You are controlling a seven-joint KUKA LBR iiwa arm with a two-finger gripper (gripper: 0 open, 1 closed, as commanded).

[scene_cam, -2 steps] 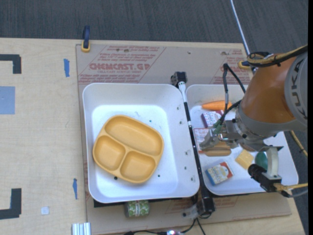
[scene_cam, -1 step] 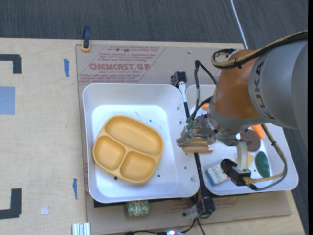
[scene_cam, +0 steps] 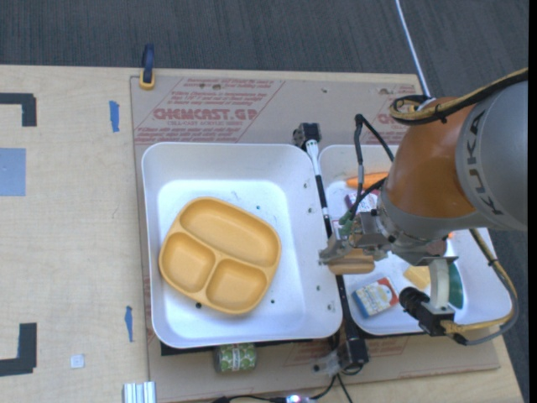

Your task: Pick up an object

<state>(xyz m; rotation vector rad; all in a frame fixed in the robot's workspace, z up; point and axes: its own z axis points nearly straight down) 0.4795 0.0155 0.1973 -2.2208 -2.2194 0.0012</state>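
My gripper (scene_cam: 346, 253) hangs low over the divide between the two bins, at the left rim of the right bin (scene_cam: 502, 307). A tan oblong piece (scene_cam: 351, 266) sits right under it; I cannot tell whether it is held. In the right bin lie a small white packet with red and blue print (scene_cam: 375, 297), an orange stick (scene_cam: 370, 179), a yellow piece (scene_cam: 417, 275) and a green and white item (scene_cam: 451, 284). The arm's orange band and grey wrist (scene_cam: 432, 179) cover much of that bin.
The left bin (scene_cam: 159, 162) holds a yellow three-compartment plate (scene_cam: 220, 253). A green crushed can (scene_cam: 237, 358) lies on the bench in front of that bin. A black clamp (scene_cam: 308, 133) and cables (scene_cam: 323, 196) run along the divide between the bins.
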